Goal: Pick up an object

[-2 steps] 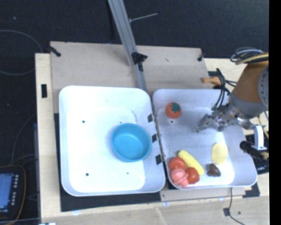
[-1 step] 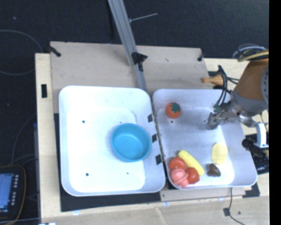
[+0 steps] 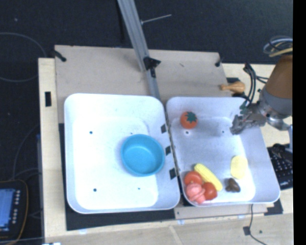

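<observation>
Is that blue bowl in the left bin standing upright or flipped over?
Upright. The blue bowl shows its open hollow and rim facing up, with nothing inside.

The arm (image 3: 278, 88) comes in from the right edge of the scene, well toward the far side. Its orange band sits highest, a rounded orange-brown bulk, with the grey wrist section just below it. From there the wrist angles down and to the left, ending in the gripper (image 3: 238, 124), a small grey assembly pointing left and slightly toward the near side. Dark cables loop along the far side of the wrist, running down toward the gripper body. The gripper tip is low and small in this slanted view, and the state of its jaws is too blurred to make out.
</observation>
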